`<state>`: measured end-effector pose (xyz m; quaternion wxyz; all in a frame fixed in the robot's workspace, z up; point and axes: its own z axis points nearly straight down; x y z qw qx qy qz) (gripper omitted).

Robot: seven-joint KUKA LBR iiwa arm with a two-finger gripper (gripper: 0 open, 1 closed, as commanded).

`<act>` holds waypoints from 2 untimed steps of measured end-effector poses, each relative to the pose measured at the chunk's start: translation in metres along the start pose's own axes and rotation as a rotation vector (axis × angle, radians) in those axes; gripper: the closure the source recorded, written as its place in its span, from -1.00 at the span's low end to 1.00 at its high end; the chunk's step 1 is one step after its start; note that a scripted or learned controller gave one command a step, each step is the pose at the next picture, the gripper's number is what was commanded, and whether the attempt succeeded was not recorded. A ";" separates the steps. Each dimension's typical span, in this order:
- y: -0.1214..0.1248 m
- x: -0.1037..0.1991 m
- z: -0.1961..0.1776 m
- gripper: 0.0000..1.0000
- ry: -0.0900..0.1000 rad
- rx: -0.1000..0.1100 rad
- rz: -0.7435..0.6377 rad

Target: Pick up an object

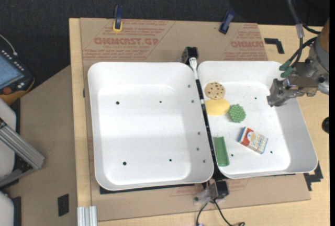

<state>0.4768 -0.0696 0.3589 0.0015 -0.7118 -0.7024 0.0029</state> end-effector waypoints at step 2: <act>0.000 0.139 -0.040 1.00 0.003 -0.008 -0.020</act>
